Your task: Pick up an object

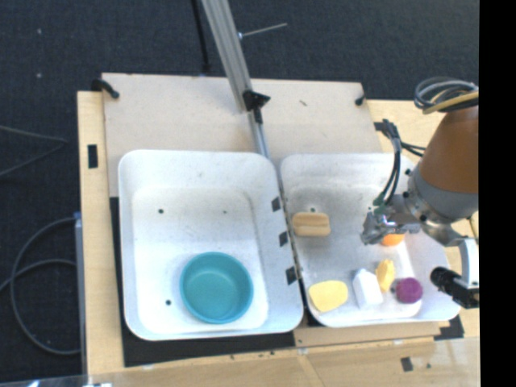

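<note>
Jaws [385, 234] hover at orange object [393, 239]; no writing legible.

Dark speckled carpet [97, 31] spreads around a pale wooden bench [185, 111], lit evenly from above. A grey metal pole [230, 43] slants across the bench's far edge, and black cables [32, 289] loop over the floor at left.

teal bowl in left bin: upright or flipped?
Upright: the teal bowl shows its open mouth and inner floor, nothing visible inside.
</note>
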You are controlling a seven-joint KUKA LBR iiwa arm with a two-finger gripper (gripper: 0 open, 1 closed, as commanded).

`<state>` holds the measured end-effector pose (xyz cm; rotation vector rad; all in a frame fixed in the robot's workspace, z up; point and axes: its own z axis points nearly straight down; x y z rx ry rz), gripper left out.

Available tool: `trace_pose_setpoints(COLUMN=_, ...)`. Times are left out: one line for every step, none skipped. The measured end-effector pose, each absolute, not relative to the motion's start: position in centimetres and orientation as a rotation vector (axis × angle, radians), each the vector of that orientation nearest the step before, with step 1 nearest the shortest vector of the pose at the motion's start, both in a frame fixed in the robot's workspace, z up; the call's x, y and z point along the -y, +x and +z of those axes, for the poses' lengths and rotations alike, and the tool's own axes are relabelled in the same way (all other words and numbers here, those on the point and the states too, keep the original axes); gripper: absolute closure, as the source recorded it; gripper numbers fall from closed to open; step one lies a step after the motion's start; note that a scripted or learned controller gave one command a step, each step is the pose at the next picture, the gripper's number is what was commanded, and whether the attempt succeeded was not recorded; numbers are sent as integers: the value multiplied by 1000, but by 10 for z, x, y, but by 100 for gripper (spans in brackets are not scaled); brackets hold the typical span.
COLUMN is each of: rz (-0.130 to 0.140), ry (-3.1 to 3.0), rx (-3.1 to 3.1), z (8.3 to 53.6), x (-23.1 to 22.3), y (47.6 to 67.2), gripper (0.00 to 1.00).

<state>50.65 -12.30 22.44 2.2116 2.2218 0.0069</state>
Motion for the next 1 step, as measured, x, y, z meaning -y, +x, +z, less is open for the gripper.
trace_pose_setpoints(rz=-3, ry=2221, rx=-2221, z=201, x=124, y=507, gripper=100)
